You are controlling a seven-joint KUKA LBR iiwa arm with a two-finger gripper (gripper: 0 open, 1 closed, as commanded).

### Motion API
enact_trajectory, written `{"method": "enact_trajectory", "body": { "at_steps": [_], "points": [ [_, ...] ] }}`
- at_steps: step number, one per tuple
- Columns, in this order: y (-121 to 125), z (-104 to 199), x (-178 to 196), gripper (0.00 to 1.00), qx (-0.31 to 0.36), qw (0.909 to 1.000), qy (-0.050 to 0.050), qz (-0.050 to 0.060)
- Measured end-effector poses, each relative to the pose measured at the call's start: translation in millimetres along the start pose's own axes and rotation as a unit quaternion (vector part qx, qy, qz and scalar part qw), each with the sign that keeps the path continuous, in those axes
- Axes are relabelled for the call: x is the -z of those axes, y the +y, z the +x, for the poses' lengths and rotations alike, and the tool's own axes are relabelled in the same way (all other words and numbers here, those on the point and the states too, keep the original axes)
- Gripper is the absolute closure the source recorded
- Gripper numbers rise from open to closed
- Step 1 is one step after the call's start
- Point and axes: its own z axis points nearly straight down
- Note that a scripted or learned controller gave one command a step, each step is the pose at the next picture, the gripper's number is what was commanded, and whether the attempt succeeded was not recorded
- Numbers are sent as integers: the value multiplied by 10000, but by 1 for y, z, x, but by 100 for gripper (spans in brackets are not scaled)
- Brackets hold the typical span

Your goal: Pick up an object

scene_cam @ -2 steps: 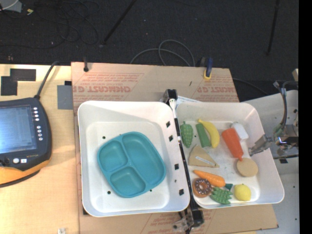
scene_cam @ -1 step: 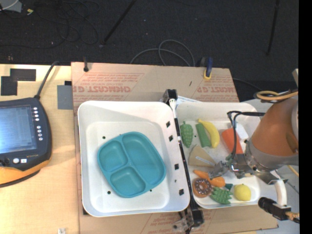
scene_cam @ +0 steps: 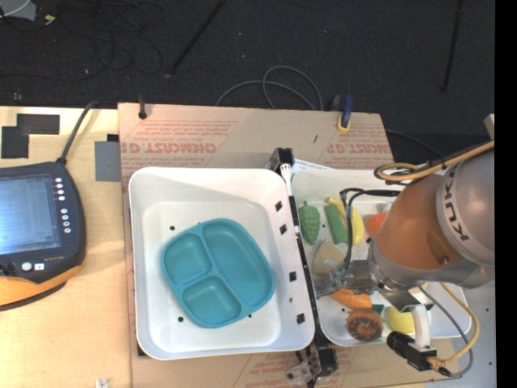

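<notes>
Even, fairly bright overhead light; we see no hard shadows. The left bin (scene_cam: 153,217) reads near-blown white, with soft shade only along its inner walls toward 9 and 12 o'clock. The dark floor (scene_cam: 242,39) at 12 o'clock loses detail. We note mild softness overall; small items in the right bin (scene_cam: 452,330) at 4 o'clock stay indistinct. The pendant screen (scene_cam: 28,212) at 9 o'clock shows a pale glare.

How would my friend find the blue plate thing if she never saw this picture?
Look at the two white bins; take the left bin. The teal divided plate lies flat in its middle. It has three compartments and is far bigger than the small toys crowding the right bin.
</notes>
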Motion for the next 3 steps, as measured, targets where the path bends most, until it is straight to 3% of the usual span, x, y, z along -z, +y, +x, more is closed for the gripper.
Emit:
{"method": "enact_trajectory", "body": {
  "at_steps": [1, 2, 3],
  "points": [
    [-5, -1, 6, 100, -16, 10000, 22, 95],
    [5, 83, 101, 100, 60, 10000, 41, 60],
    [57, 136, 95, 100, 40, 10000, 26, 83]
  ]
}}
